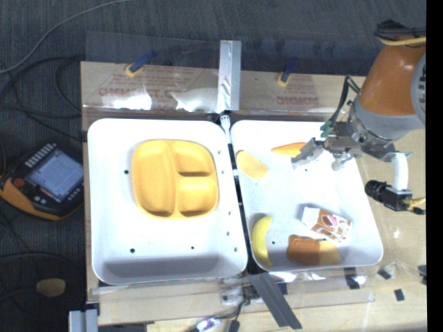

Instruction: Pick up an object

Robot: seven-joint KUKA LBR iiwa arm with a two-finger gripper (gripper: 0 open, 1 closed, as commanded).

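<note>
My gripper (pixel 323 155) hangs over the far right part of the right bin (pixel 360 185), its two fingers spread apart with nothing between them. An orange carrot-like piece (pixel 287 148) lies just left of the fingertips. A pale yellow chip-shaped piece (pixel 251 164) rests near the bin's left wall. Toward the front lie a yellow banana (pixel 260 238), a brown bread-like block (pixel 311 250) and a white and orange packet (pixel 327 224).
The left bin (pixel 111 254) holds a yellow divided tray (pixel 175 177). A metal divider post (pixel 229 68) stands behind the two bins. A handheld pendant (pixel 43 180) lies on the floor at the left. Cables run across the dark carpet.
</note>
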